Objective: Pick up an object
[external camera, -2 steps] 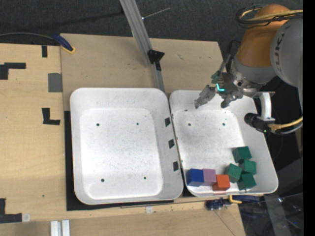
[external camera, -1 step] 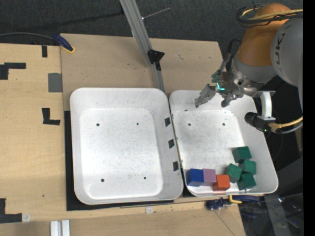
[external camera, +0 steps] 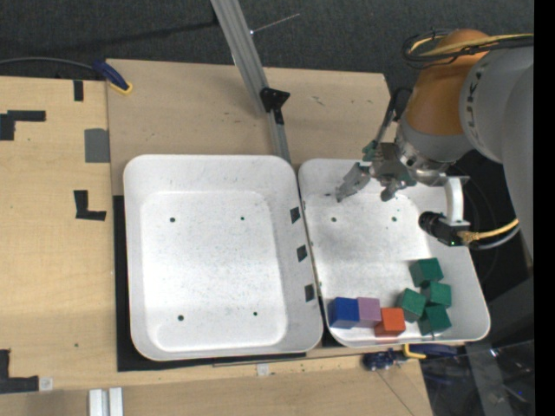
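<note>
approach step: my gripper [external camera: 368, 185] hangs over the right bin's [external camera: 364, 250] far end, fingers apart, nothing held. blocks [external camera: 395, 306] cluster at its near edge; next i must travel nearward and descend.

- Even, moderately bright overhead light; the white bins [external camera: 217, 167] left of the gripper [external camera: 371, 183] look slightly washed out.
- Soft shadows below the gripper.
- Image mildly grainy, fairly sharp.
</note>
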You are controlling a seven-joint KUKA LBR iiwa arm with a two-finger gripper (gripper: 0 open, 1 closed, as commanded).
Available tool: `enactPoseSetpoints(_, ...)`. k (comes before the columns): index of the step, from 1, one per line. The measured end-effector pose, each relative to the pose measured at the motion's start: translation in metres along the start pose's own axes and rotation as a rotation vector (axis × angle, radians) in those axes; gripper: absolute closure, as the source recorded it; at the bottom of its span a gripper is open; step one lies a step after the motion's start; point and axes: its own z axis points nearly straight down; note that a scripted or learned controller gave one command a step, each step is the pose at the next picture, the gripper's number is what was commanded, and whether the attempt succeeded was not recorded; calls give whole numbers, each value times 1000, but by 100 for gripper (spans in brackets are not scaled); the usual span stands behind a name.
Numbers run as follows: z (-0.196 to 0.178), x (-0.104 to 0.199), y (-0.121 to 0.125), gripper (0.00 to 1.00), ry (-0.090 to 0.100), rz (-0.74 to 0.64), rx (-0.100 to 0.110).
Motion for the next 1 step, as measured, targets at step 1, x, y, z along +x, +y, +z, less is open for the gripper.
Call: enactPoseSetpoints(1,65,-1,-1,0,1,0,3)
